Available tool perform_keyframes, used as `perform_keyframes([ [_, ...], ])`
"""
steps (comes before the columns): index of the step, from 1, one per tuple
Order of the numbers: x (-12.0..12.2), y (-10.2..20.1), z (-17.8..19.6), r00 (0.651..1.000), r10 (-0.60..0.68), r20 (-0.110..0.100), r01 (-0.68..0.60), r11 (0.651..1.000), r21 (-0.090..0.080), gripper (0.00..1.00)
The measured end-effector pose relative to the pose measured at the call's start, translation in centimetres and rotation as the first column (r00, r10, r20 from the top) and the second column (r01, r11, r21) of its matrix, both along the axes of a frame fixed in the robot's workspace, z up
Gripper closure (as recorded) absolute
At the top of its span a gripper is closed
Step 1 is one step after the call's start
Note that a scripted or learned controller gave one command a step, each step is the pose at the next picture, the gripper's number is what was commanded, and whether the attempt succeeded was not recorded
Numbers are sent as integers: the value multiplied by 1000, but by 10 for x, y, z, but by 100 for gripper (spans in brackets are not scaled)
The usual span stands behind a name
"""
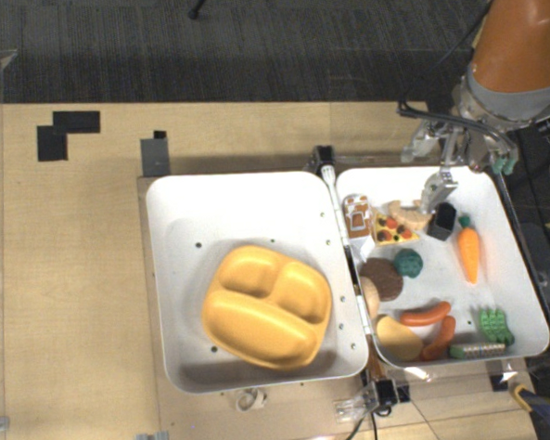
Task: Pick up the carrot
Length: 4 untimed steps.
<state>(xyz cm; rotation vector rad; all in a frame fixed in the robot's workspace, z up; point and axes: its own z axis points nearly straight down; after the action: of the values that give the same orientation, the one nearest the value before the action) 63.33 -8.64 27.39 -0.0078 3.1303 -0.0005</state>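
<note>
The carrot [468, 252], orange with a small green top, lies lengthwise in the right white bin [520, 274] near its right wall, top pointing to the back. My gripper [437, 188] hangs over the back of that bin, up and to the left of the carrot and apart from it. Nothing shows between its tips.
The left bin [177, 220] holds a big yellow bread-shaped toy [266, 303]. In the right bin lie a pizza slice [398, 224], a teal ball [409, 263], a brown disc [381, 278], two sausages [426, 315], a green block [492, 327] and a yellow fruit [398, 337].
</note>
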Motion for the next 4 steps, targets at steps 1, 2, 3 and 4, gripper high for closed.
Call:
perform_keyframes([
  [1, -24, -52, -41, 1000, -8, -2, 8, 1000, -2, 0],
  [2, -32, -109, -166, 1000, -8, -13, 8, 1000, 1, 0],
  [3, -53, -119, -177, 969, 249, -1, -249, 969, -4, 0],
  [4, -54, -119, -184, 967, 253, 2, -253, 967, -6, 0],
])
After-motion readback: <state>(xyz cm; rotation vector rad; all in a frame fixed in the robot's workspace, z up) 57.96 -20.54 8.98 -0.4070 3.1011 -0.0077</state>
